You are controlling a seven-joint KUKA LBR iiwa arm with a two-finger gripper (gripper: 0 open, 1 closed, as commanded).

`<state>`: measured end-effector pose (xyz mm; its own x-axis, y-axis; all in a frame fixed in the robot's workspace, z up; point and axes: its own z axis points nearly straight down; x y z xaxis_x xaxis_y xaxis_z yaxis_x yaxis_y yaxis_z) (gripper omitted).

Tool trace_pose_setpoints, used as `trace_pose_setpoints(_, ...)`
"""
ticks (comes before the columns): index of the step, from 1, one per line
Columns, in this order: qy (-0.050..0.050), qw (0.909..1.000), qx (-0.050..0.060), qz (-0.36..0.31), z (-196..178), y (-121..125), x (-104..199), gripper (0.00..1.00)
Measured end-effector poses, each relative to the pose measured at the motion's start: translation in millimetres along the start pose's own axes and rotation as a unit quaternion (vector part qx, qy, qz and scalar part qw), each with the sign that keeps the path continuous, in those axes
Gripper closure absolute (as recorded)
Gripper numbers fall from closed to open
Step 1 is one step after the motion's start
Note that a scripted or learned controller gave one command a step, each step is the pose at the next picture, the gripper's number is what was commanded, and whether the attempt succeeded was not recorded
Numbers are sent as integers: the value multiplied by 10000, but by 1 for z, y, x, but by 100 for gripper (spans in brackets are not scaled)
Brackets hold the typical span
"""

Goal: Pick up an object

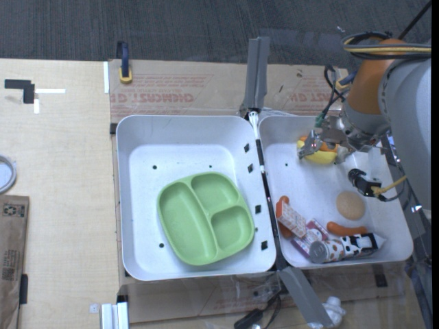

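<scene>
My gripper (317, 147) hangs low over the far part of the right bin (302, 184), right at a yellow object (321, 157) that lies beneath and between its fingers. Whether that object is gripped cannot be told. Nearer the front of the same bin lie a tan round ball (350, 205), an orange sausage-shaped piece (341, 228), a red and white packet (295, 220), a grey can end (319, 251) and a black and white carton (360, 244).
The left bin (137, 184) holds a green divided plate (206, 218). A grey post (256, 74) stands behind the divider between the bins. The arm's grey body (411, 108) with its cables overhangs the right bin's far right corner.
</scene>
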<state>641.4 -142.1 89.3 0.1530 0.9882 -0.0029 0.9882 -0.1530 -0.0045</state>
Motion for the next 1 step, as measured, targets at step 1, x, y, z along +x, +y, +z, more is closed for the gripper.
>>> trace_pose_setpoints(1,11,9982,22,600,0,24,-47,0)
